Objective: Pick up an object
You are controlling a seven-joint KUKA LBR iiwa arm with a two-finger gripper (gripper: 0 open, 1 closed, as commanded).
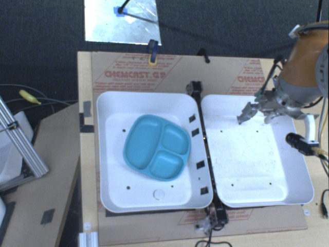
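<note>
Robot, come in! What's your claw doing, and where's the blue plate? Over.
Gripper open, holding nothing, over right bin. Blue divided plate flat in left bin, untouched. Nothing blocking it.

The right bin (257, 189) has loads of bare floor, so there's easy room to come down anywhere in it. The left bin (110, 148) is tighter: a blue divided plate (157, 146) takes up most of the middle, leaving just a strip around the walls. The ridge with black clips (198, 133) between both bins sticks up a bit.
</note>
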